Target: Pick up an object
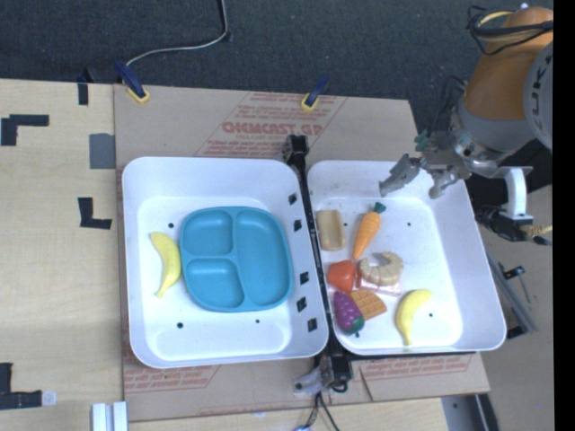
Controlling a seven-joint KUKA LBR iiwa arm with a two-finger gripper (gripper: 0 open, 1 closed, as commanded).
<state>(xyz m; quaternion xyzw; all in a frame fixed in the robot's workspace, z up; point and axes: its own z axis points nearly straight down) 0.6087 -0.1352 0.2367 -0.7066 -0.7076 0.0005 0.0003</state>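
The claw (pixel 417 181) is hanging released, fingers spread, over the far side of the right bin (pixel 473 241), grasping nothing. The carrot (pixel 366 232) is lying just below it, beside the bread (pixel 331 229).

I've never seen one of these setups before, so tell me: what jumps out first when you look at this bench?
The big blue divided plate in the left bin, with a yellow banana lying beside it. Next, the pile of toy food in the right bin: a carrot, a tomato and a second banana. Above that bin's far right corner hangs the grey and orange arm, its jaws open over nothing.
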